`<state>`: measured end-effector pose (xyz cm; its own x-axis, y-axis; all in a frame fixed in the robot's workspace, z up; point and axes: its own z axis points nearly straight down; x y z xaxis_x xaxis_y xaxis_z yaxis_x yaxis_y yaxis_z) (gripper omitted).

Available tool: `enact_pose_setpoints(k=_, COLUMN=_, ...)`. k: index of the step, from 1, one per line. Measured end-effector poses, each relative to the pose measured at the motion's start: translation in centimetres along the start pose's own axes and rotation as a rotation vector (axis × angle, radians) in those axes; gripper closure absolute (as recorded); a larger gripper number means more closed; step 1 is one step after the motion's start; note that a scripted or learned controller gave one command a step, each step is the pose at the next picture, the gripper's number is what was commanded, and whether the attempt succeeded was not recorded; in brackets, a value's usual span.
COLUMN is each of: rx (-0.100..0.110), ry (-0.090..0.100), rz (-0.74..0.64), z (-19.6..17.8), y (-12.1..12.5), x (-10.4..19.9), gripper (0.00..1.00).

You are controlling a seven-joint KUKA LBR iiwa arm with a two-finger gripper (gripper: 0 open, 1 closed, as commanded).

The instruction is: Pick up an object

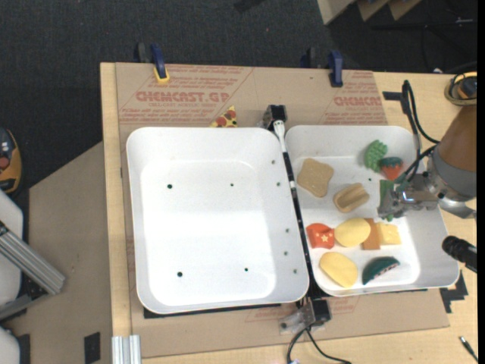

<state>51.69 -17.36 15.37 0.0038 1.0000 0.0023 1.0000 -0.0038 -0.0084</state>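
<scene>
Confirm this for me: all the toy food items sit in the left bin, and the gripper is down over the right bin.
Not quite. The camera view shows the toy food, such as the bread slice, red tomato piece and green broccoli, lying in the right bin, not the left bin. The rest holds: the gripper is down over the right bin.

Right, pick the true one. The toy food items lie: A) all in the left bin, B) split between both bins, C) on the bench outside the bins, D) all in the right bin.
D: the bread slice, tomato and other food pieces all sit inside the right bin, where the gripper is.
</scene>
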Motion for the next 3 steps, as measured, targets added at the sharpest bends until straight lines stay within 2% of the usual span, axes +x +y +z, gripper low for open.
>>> enact_pose_setpoints(k=1, rx=-0.006, ry=-0.001, rz=-0.003, z=0.0, y=-0.3, x=0.3, gripper=1.00)
enact_pose_setpoints(k=2, rx=-0.025, ry=-0.005, rz=-0.011, z=-13.1, y=2.4, x=4.7, gripper=1.00)
enact_pose_setpoints(k=3, rx=0.000, ry=0.002, rz=-0.010, z=-7.9, y=-1.8, x=11.2, gripper=1.00)
